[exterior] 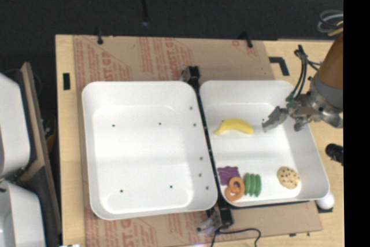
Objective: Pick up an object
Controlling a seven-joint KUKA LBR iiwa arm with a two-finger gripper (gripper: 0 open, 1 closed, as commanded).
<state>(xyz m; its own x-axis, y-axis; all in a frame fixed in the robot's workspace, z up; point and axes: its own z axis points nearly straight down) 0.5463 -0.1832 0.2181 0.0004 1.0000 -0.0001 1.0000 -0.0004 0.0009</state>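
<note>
While you look down on the tabletop (69,124), you'll find the objects all in the right bin (300,153), and none of them is between the jaws. The banana (235,127) is the plainest one: a yellow, gently curved piece lying flat near the bin's middle, its long side running left to right. Along the near wall sits a small cluster. You'll see a purple piece (227,173) at the left end, an orange ring (235,189) touching it on the near side, and a green piece (252,184) made of upright lobes just to the right of the ring. Farther right, apart from that cluster, lies a round tan cookie (288,177) with dark specks, close to the bin's near right corner.

The left bin (144,147) is a shallow white tray with rounded corners, showing a few small dark dots on its floor. It sits edge to edge with the right bin, and a dark clamp (191,74) stands at the far end of the seam between them.

The gripper (273,120) reaches in from the right, over the right part of the right bin, and it sits just to the right of the banana without touching it. You can see one grey finger pointing left toward the banana, but whether the jaws are apart or together cannot be told from this angle. The arm's orange band (332,66) shows at the right, above the wrist.
</note>
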